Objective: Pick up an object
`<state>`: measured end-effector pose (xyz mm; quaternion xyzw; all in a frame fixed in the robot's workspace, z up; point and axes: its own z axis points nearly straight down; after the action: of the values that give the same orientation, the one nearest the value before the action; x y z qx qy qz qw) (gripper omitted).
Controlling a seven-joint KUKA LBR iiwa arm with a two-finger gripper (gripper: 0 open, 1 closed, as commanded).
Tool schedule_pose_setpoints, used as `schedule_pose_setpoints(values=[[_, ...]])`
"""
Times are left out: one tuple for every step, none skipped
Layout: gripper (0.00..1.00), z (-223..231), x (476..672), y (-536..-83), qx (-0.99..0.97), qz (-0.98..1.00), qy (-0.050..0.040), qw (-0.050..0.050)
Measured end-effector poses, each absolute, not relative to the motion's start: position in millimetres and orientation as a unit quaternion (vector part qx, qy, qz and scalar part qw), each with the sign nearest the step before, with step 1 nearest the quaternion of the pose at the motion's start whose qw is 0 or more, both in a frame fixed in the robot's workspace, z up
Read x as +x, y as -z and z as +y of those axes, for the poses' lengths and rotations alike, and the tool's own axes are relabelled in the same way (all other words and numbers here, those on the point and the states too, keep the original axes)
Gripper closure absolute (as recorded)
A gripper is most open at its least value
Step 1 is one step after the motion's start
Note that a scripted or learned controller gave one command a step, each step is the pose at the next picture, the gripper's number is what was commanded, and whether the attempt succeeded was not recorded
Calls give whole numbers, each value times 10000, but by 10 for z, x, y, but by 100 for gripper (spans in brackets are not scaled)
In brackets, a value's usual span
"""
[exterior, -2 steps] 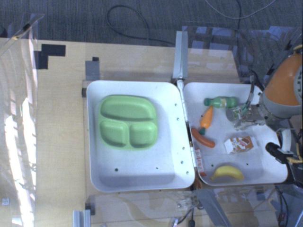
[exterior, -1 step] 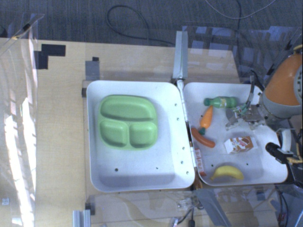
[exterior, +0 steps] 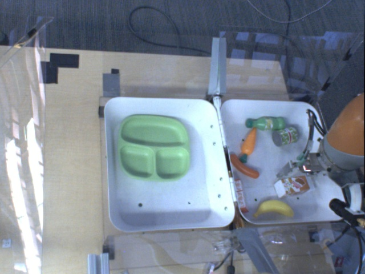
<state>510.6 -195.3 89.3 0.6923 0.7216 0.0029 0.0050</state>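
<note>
Nearest the camera, along the front wall of the right bin (exterior: pixel 325 218), lies a yellow banana (exterior: pixel 274 209). All positions below are given relative to this banana.

Contents of the right bin:
- A small red-and-white packet (exterior: pixel 294 185) lies just beyond the banana and slightly toward the arm.
- A red sausage-shaped piece (exterior: pixel 245 167) lies beyond the banana, toward the dividing wall between the bins.
- An orange carrot (exterior: pixel 248 141) lies farther back than the sausage-shaped piece.
- A small can (exterior: pixel 286 136) with a green label lies well beyond the banana, near the far half of the bin.
- A green bottle (exterior: pixel 266 123) lies on its side farthest from the banana, just beside the can.

The left bin (exterior: pixel 114 210) holds a green compartment tray (exterior: pixel 154 146), well apart from the banana.

Arm state: the grey arm (exterior: pixel 349 136) with its orange band enters from the right. The gripper (exterior: pixel 301 167) sits low over the right bin, beyond the banana and directly above the far edge of the packet. Whether the fingers are apart or together cannot be told at this resolution; no object is seen between them.

Step in hand, as a judgement: approach and alignment over a candidate object, most probably the packet. No object is lifted; all items rest on the bin floor.

Next move, as a judgement: centre the gripper over the packet, descend to the bin floor, and close. The packet is flat and thin, so a shallow or off-centre closure is likely to slip. The can would offer a firmer grasp.
</note>
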Motion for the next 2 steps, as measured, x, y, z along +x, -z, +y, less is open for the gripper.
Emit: schedule_pose_setpoints(values=[[100,-1938,5142,-1019,6914,7224,-62,77],[100,-1000,5693,-903,7695,6385,-59,47]])
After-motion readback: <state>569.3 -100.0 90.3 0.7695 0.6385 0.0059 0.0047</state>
